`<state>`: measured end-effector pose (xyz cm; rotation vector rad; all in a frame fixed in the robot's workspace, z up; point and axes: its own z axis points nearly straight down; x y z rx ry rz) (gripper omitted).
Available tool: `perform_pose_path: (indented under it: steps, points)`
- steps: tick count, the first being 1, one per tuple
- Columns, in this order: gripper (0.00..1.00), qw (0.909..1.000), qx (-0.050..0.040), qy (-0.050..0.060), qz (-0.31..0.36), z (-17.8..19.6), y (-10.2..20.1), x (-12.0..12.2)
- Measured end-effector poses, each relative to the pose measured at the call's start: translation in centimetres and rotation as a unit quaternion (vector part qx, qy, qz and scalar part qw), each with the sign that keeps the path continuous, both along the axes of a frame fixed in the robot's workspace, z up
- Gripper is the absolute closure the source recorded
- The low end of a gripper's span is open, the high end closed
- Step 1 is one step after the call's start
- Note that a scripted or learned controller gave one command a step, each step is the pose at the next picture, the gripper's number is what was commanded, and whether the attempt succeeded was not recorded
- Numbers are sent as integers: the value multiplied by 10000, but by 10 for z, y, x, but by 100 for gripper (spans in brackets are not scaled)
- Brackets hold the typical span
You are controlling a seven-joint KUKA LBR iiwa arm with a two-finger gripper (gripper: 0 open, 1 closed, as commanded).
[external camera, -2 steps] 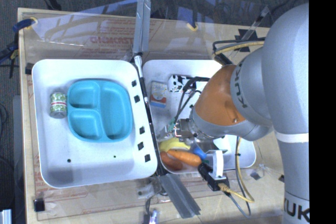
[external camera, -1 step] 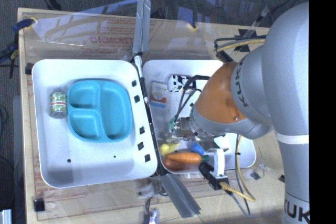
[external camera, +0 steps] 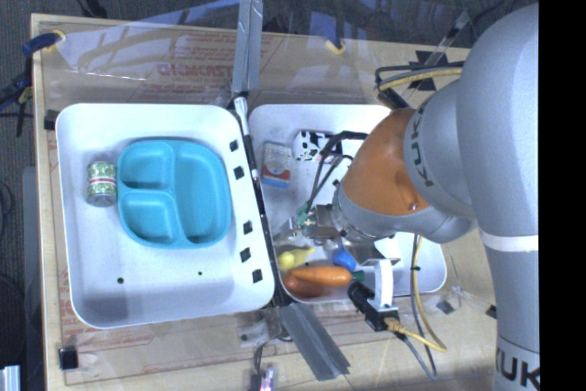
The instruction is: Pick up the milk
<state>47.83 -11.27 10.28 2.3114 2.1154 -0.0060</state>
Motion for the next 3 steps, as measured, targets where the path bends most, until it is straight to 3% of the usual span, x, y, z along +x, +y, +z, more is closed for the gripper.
perform_pose_path:
  steps: [1, 2, 3]
  points:
    - [0, 9968, 0, -1, 804, -9, -8, 16]
    - [0, 9994, 47, 21, 353, 38, -60, -1]
    - [0, 9991, 51, 11, -430, -10, -86, 0]
